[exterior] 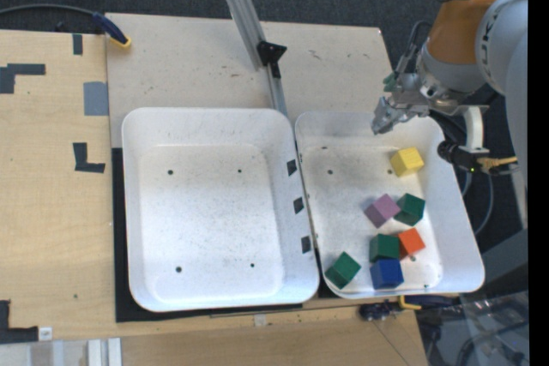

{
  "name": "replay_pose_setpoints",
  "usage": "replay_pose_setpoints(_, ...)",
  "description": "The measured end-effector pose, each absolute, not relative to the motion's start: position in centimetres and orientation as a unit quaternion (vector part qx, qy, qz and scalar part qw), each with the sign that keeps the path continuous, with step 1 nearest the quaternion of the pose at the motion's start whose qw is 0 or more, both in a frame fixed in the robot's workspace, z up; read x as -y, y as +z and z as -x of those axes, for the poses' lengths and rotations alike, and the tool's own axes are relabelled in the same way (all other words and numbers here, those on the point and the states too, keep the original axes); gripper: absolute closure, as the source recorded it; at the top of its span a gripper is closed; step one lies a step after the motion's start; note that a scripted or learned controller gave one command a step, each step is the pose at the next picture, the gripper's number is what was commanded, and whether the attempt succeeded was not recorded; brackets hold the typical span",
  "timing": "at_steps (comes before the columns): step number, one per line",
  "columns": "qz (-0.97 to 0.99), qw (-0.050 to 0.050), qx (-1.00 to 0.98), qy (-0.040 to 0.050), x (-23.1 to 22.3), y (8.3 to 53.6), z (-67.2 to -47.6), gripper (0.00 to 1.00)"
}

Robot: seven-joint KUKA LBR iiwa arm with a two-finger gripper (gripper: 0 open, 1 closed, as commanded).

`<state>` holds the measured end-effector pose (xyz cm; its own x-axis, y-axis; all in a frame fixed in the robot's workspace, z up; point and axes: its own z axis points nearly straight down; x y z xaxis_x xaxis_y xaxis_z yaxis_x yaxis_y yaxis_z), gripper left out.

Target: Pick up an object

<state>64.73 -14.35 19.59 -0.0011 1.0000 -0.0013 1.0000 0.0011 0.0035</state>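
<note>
Several small blocks lie in the right bin [343, 141]: a yellow block [407, 160], a purple block [383, 209], a dark green block [412, 207], an orange block [412, 241], a green block [385, 248], a blue block [387, 273] and another green block [343, 268] near the front left corner. My gripper [383, 122] hangs over the bin's far right part, above and left of the yellow block. Nothing shows between its fingers.
The left bin [206, 210] sits beside the right one. A slanted metal bar [244, 9] runs down to the gap between the bins. The arm's orange band [467, 4] and cables stand at the right edge.
</note>
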Motion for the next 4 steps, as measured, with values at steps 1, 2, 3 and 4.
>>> replay_pose_setpoints(1,-0.706,0.002,-0.708,0.001,14.5,24.1,-64.3,1.0)
replay_pose_setpoints(2,-0.705,-0.001,-0.709,0.0006,8.8,24.9,-63.3,1.0)
replay_pose_setpoints(3,-0.704,-0.001,-0.71,0.0004,2.7,25.0,-63.1,1.0)
replay_pose_setpoints(4,-0.704,-0.002,-0.71,0.0001,-2.9,25.4,-61.8,1.0)
